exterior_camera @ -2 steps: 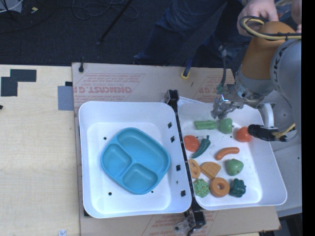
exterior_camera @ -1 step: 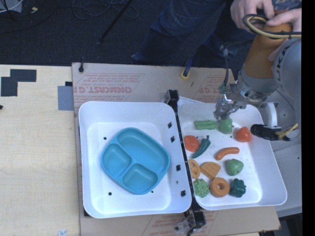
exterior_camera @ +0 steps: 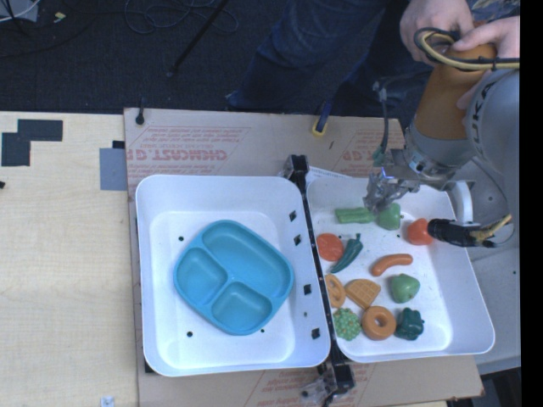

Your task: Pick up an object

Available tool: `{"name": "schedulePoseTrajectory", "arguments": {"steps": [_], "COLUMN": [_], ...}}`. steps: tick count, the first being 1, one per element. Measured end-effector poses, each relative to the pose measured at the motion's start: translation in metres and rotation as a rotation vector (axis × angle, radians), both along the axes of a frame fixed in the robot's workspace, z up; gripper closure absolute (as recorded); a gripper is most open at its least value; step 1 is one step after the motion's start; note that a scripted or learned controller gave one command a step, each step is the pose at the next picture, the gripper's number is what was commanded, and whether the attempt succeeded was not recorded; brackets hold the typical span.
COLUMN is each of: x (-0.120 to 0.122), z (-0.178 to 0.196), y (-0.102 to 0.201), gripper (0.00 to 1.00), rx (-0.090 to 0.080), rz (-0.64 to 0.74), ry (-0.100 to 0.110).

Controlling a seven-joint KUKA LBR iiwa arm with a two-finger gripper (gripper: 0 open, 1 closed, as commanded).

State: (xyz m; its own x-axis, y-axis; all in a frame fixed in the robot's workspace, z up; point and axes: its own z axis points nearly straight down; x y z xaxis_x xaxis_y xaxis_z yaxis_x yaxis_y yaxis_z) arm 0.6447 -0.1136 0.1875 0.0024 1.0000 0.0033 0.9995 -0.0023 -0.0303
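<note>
Arm (exterior_camera: 475, 117) enters from the right edge, grey links, orange band (exterior_camera: 445, 100) above the wrist. Wrist pitched down and toward the left. Gripper (exterior_camera: 382, 195) hangs low at the end of it, dark fingers pointing down. Finger gap too blurred to read. Cable (exterior_camera: 437, 45) loops over the top of the orange band.

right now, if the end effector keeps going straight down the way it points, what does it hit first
Most likely the light green toy vegetable in the right bin: the end effector hangs just above it, beside a flat green piece. Depth is hard to judge.
</note>
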Motion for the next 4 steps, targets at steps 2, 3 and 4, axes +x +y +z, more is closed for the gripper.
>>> {"name": "schedulePoseTrajectory", "arguments": {"steps": [2,3,4], "x": [-0.063,-0.096,-0.122], "z": [0.018,0.032,0.034], "y": [0.086,0.131,0.176], "gripper": [1.0,1.0,1.0], "rx": [0.001,-0.001,-0.001], "rz": [0.008,0.005,0.006], "ry": [-0.007,-0.023,-0.023]}}
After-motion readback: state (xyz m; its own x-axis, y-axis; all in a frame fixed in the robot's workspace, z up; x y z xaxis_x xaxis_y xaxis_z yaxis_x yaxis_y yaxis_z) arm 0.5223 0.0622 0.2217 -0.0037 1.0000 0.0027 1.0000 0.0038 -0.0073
